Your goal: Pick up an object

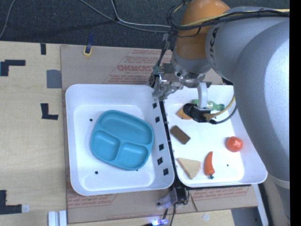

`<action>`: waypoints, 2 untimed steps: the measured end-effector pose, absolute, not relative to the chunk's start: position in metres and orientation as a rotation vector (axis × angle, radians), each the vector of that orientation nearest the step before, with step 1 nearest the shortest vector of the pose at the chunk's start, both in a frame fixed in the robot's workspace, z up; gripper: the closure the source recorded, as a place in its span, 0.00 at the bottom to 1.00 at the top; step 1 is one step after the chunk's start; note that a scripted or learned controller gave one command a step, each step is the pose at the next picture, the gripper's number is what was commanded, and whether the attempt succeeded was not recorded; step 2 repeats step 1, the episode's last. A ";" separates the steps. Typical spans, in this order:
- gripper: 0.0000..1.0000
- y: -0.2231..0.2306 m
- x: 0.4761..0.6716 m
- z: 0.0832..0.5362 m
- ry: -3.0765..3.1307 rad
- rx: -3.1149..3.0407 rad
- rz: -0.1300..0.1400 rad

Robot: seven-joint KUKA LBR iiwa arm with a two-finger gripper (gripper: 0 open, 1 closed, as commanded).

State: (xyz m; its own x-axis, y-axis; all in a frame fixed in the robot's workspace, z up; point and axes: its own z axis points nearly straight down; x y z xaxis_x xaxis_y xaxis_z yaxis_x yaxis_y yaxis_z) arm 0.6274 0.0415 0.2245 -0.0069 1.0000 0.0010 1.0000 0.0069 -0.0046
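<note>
Gripper [159, 91]: was seen over the far end of the wall shared by the two bins. Its opening could not be told, and nothing was seen held.
Brown block [179, 134]: was seen lying flat in the right bin [235, 173], close to the shared wall.
Direction: the block was placed nearer the camera than the gripper and slightly rightward, apart from it.
Long axis: was judged diagonal, upper left to lower right.
Arm: only one was fitted.
</note>
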 end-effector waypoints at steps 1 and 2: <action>1.00 0.093 0.634 0.230 -2.227 -2.211 0.004; 1.00 0.093 0.634 0.230 -2.227 -2.211 0.004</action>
